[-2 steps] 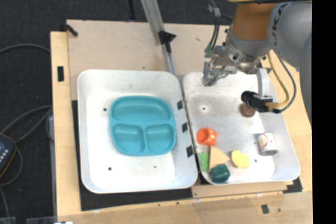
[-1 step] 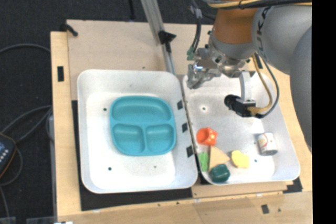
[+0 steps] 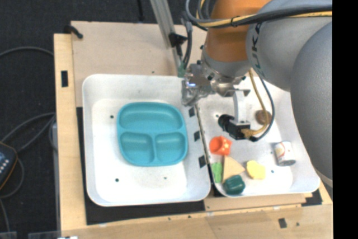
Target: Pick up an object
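My gripper [image 3: 189, 93] hangs over the far end of the rim between the two bins, under the orange wrist band. Nothing shows between its fingers. The right bin [image 3: 299, 176] holds several small things near its front: an orange piece [image 3: 220, 146], a tan wedge [image 3: 232, 166], a yellow lump [image 3: 256, 169], a dark green block [image 3: 234, 183], a light green piece [image 3: 217, 171] and a white and silver cylinder [image 3: 283, 153]. All of them lie nearer the front than the gripper and apart from it.
A teal divided plate [image 3: 152, 133] lies in the middle of the left bin [image 3: 98, 176]. A slanted metal rail [image 3: 158, 3] stands behind the bins. The arm's bulk covers the back right of the right bin.
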`<state>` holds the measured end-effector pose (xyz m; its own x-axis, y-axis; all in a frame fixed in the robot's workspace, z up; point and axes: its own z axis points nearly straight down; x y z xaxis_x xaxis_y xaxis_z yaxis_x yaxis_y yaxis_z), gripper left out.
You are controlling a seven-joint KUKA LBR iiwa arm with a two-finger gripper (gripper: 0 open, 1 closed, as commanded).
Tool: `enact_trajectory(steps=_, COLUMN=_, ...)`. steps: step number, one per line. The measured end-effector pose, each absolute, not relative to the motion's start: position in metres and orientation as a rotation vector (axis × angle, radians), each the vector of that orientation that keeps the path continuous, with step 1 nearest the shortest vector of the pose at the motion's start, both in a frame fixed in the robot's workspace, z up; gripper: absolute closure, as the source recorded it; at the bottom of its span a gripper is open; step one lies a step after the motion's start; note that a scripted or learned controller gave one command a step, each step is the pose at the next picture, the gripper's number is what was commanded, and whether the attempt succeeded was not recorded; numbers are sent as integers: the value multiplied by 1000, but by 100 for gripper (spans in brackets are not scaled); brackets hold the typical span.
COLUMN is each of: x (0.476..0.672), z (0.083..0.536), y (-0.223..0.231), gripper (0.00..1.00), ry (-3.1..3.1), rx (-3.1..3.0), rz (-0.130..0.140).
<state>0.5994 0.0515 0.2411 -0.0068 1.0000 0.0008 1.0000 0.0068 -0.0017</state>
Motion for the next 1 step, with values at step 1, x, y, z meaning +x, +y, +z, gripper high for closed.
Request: enact_trajectory(steps=1, x=600, z=242, y=49, gripper=0, ry=-2223, rx=-2219, rz=-2)
